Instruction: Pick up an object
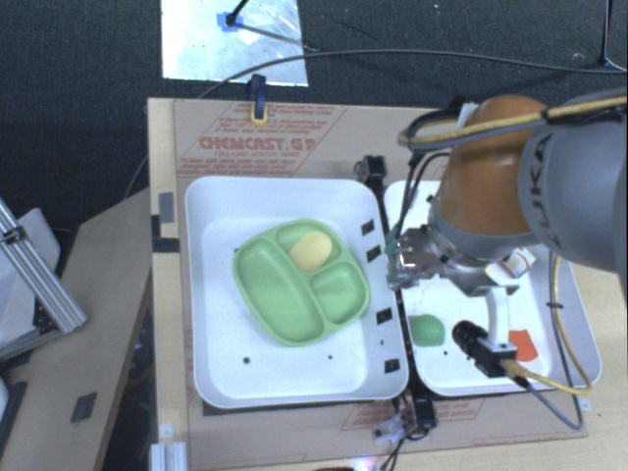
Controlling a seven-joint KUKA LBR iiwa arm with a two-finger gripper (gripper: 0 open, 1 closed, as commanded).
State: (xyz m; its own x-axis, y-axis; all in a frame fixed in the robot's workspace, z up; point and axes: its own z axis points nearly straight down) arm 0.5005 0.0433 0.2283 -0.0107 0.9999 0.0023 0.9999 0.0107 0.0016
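One small, rounded green object (427, 330) lies in the right bin (581, 346), near its left wall and toward the front edge, beside one flat orange-red piece (522, 344) closer to the front right corner. Above them hangs the gripper (404, 263); whether it is open or closed cannot be told. The left bin (211, 292) holds one smooth, pale green plastic tray (285, 297) with three compartments, and one yellow egg-shaped object (312, 250) sits in its rear compartment. Both shallow white bins rest on a cardboard sheet (255, 130).
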